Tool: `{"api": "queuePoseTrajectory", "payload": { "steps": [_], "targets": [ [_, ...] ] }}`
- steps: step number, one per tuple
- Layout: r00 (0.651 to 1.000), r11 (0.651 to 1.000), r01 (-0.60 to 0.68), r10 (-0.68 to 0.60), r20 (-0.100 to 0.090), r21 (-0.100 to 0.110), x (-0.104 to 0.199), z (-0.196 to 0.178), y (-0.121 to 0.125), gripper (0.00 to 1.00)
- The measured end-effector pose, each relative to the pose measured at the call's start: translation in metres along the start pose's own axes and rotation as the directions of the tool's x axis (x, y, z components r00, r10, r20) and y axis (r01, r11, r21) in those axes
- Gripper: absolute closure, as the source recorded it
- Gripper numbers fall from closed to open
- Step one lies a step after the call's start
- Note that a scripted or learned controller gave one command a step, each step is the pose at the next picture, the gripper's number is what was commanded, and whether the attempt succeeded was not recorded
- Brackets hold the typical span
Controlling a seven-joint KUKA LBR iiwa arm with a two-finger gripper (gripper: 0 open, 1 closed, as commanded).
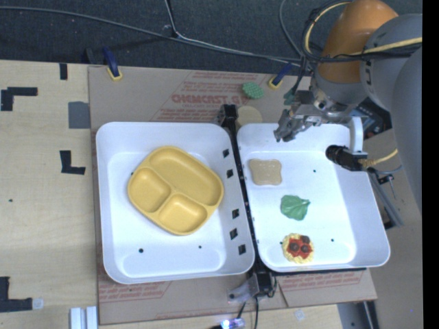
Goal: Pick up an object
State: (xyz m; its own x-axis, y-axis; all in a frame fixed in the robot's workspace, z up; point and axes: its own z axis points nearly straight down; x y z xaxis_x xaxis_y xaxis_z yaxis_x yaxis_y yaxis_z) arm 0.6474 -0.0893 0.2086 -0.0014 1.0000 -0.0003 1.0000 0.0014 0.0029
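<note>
The right bin (343,184) holds three small items: a tan bread-like slice (265,172) near its upper left, a green leaf piece (295,206) in the middle, and a red and yellow pizza-like piece (298,248) near the front. My gripper (287,132) hangs over the bin's far edge, above and to the right of the tan slice. Its fingers point down-left with a small gap, and nothing shows between them.
The left bin (113,184) holds a yellow divided plate (175,189). A green scrubber-like piece (252,90) lies on the cardboard behind the bins. A black divider (236,177) runs between the bins. Cables cross the dark floor at the back.
</note>
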Motion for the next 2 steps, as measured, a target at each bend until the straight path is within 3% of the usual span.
{"api": "queuePoseTrajectory", "payload": {
  "steps": [1, 2],
  "targets": [
    [1.000, 1.000, 0.000, 0.000, 0.001, -0.002, 0.002, -0.055, 0.011, 1.00],
    [1.000, 1.000, 0.000, 0.000, 0.000, 0.002, 0.002, -0.074, 0.011, 1.00]
  ]
}}
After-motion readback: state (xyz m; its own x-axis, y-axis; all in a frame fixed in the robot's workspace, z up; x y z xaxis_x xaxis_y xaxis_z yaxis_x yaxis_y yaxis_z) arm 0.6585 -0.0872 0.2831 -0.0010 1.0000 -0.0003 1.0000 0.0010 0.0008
